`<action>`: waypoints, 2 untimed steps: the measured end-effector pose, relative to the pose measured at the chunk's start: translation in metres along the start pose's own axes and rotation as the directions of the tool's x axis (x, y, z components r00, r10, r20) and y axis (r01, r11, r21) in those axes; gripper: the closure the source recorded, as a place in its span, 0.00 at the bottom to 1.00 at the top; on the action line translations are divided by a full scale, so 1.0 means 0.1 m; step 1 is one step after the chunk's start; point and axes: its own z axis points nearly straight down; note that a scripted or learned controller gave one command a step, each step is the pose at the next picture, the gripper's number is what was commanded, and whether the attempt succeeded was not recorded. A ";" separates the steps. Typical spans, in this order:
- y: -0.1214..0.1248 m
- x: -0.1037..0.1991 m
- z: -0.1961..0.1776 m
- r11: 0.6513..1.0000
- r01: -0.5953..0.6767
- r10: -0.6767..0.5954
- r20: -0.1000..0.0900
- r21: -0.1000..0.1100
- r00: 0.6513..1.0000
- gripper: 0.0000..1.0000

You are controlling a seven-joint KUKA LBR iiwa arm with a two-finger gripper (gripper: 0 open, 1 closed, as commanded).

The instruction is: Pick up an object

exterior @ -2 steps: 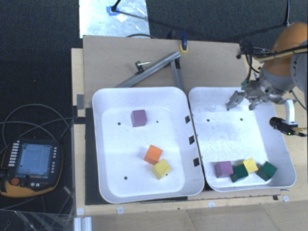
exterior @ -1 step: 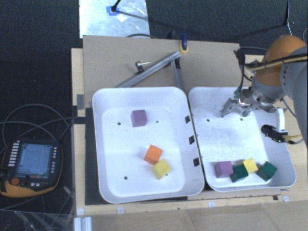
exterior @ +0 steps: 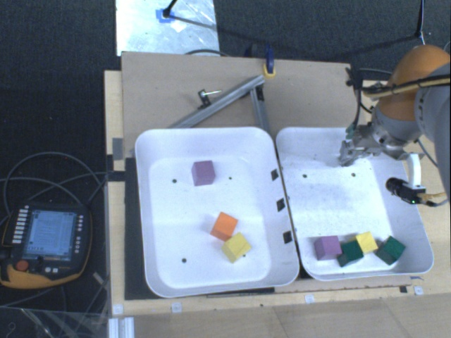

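Note:
The left bin (exterior: 151, 189) holds a purple cube (exterior: 203, 172) near its back, with an orange cube (exterior: 225, 225) and a yellow cube (exterior: 237, 246) touching each other nearer the front. Along the front edge of the right bin (exterior: 310, 189) sit a purple cube (exterior: 327, 246), a dark green cube (exterior: 349, 253), a yellow cube (exterior: 366, 241) and another green cube (exterior: 391, 248). My gripper (exterior: 350, 153) hangs over the back right part of the right bin, far from all the cubes. Nothing shows between its fingers.
A metal bar (exterior: 218, 98) lies slanted on the brown board behind the left bin. A teach pendant (exterior: 44, 241) with its cable sits on the floor at left. A small black part (exterior: 400, 187) on a cable hangs beside the arm over the right bin.

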 end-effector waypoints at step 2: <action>-0.05 -0.06 -0.98 1.000 -0.007 0.007 0.000 -0.003 1.000 1.00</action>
